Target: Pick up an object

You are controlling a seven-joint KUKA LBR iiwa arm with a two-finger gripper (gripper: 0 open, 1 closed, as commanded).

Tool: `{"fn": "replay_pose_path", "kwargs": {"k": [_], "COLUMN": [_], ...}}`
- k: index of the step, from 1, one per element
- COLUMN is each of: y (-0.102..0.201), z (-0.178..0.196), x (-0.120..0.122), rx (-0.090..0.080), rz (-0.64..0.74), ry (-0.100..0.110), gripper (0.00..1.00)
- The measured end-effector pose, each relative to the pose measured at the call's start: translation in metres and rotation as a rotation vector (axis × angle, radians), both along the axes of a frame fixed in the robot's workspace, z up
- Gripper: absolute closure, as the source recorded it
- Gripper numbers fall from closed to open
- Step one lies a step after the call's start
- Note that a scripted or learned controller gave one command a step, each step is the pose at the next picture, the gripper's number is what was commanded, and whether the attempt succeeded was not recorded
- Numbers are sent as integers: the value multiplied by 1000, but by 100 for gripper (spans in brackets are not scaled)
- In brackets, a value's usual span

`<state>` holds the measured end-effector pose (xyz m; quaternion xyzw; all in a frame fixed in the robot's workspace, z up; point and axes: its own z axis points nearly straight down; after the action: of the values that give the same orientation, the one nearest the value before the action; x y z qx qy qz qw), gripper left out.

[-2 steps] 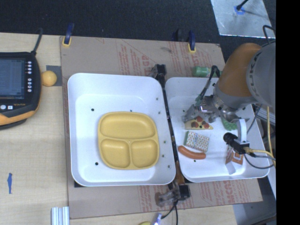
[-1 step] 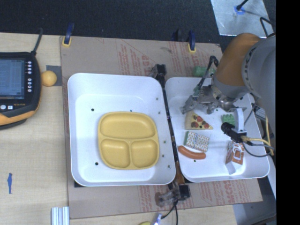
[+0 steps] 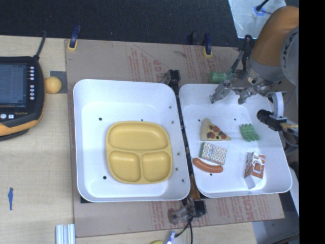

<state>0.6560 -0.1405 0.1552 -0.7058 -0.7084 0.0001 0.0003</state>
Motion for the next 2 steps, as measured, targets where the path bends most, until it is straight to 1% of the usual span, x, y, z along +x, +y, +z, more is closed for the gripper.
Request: {"fn": "replay_pose_path", "kwargs": {"k": [1, 2], "y": [40, 31], "z": [-64, -64], "x": [-33, -55], "rx": [0, -1], "rz": [2, 1], "ry": [5, 4], "gripper": [0, 0]}}
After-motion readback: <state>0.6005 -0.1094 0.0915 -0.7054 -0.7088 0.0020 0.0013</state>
